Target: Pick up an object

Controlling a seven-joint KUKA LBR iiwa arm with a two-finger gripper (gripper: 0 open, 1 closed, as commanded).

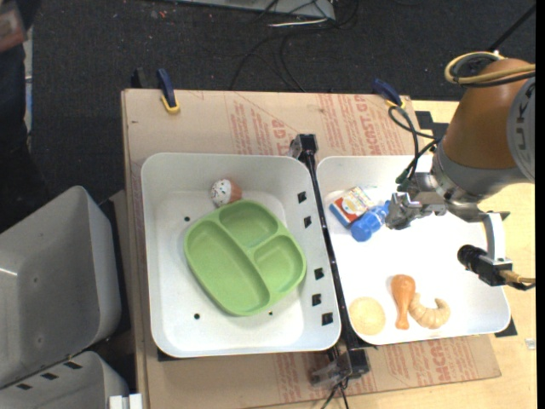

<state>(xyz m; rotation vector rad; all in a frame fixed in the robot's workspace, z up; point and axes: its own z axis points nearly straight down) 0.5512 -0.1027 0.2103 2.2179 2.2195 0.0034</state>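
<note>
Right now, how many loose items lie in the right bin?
4: a blue bottle with a red-and-white packet near the back left, a tan disc at the front left, and a drumstick beside it. The arm may hide more.

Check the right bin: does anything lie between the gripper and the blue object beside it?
Nothing visible does. The gripper sits right beside the blue object in the right bin, with no item between them.

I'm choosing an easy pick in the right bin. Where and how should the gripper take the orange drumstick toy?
Grip the drumstick across its narrow lower shaft, coming straight down, fingers closing left-right. It lies flat, roughly upright in view; the croissant-like toy crowds its lower right, so stay mid-shaft.
</note>
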